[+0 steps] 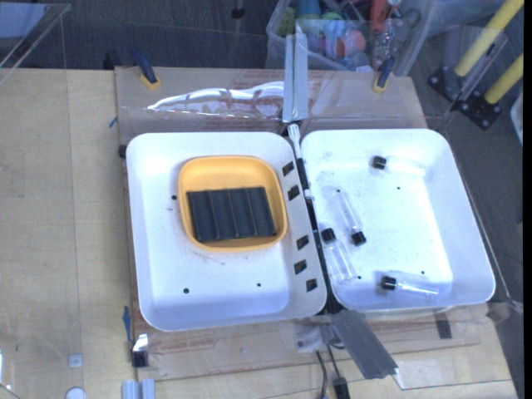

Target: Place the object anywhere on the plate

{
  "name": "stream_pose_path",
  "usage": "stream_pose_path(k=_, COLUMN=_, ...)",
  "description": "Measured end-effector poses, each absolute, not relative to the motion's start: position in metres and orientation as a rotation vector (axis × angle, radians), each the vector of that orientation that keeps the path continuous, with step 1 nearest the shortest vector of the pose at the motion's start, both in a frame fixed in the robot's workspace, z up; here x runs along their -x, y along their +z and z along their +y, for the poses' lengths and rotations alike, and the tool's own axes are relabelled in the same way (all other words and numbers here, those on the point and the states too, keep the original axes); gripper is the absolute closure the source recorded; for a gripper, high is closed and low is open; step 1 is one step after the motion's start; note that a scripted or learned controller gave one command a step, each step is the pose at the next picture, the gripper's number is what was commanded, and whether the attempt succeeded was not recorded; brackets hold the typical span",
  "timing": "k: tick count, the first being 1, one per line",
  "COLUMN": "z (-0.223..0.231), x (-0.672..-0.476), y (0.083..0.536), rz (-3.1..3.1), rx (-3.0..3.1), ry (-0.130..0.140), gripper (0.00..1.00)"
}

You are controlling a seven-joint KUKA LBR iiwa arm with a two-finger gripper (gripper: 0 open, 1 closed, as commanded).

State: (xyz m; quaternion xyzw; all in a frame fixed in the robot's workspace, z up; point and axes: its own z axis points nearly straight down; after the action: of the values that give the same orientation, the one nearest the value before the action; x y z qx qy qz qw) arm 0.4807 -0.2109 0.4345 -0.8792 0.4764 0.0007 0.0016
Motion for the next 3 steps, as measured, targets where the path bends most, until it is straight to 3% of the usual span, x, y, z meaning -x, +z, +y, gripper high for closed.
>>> stream_pose_path(k=1, z=-0.214, x=-0.481, y=0.434, rz=1.234, rx=2.885, ry=-0.001, gripper=1.00)
stream_pose_path(k=2, z=-0.217, x=-0.499, y=0.434, rz=0.988, rx=2.977, ry=-0.003, gripper=1.00)
stream_pose_path(k=3, z=-0.221, x=-0.487, y=0.419, rz=0.438, rx=3.105, ry=-0.001, gripper=1.00)
